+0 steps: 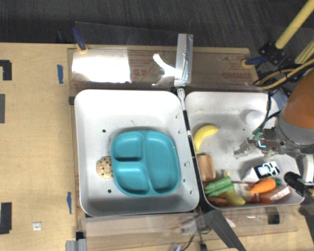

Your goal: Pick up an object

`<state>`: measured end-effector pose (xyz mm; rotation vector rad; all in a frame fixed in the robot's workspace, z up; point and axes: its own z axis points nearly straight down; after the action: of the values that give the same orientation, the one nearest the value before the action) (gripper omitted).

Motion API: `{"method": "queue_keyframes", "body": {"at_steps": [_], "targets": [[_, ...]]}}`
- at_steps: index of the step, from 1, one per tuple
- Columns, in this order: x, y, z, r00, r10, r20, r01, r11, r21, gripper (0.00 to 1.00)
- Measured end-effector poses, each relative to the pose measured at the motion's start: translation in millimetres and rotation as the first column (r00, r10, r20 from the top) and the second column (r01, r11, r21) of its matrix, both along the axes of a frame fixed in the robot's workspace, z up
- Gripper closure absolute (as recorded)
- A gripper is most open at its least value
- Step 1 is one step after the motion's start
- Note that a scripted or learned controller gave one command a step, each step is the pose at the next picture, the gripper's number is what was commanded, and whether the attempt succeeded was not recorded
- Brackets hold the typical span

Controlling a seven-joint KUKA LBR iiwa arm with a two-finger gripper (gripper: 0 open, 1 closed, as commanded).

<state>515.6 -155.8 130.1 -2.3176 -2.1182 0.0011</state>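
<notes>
The tool (249, 146) is seen low in the right bin (220, 104); its state cannot be told. A banana (204, 136) lies left of it, a carrot (262, 185) just below.

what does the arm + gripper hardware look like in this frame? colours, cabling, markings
The arm enters from the right: a rounded grey body with a broad orange band above the wrist. The gripper is bare silver metal with a small teal-lit spot near its mount. A thin black cable loops along the wrist. Any markings are too small to make out.
</notes>
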Motion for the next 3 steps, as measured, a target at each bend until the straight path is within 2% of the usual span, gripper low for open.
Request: {"method": "queue_keyframes", "body": {"at_steps": [1, 2, 3], "targets": [[16, 62, -4, 0.975, 0.223, 0.0, -0.223, 0.975, 0.001, 0.0], [-31, 35, -42, 0.997, 0.069, 0.016, -0.069, 0.998, -0.004, 0.0], [32, -8, -43, 0.964, 0.264, 0.007, -0.264, 0.964, -0.004, 0.0]]}}
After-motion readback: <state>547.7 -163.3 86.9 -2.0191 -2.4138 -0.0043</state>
